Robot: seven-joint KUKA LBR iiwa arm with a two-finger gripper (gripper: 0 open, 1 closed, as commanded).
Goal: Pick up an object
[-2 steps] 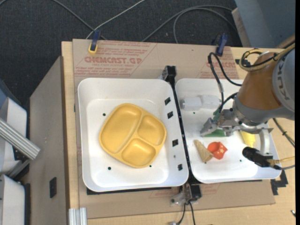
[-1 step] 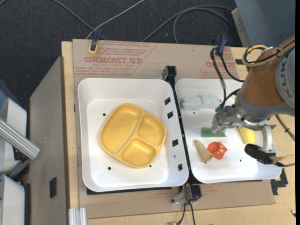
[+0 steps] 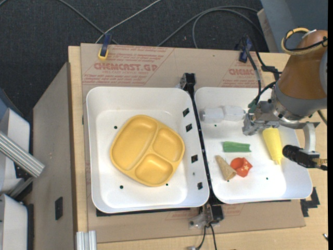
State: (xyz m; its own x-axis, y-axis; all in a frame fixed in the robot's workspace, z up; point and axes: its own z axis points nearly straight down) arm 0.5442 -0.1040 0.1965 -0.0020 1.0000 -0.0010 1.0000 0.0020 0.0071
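The right bin [image 3: 250, 191] holds a yellow banana-shaped piece [image 3: 272, 144], a green flat piece [image 3: 236, 147], a red piece [image 3: 241, 166], a tan cone-shaped piece [image 3: 225, 167] and a white object [image 3: 218, 113] near its back wall. My gripper [image 3: 252, 123] hangs over the bin's back right part, just left of the yellow piece's upper end and right of the white object. Nothing shows between its fingers.
The left bin [image 3: 99, 139] holds a yellow divided plate [image 3: 147, 150]. A black divider [image 3: 195, 134] with clips runs between the bins. Cables cross the dark floor at the back. The arm [image 3: 304, 72] covers the right bin's far right corner.
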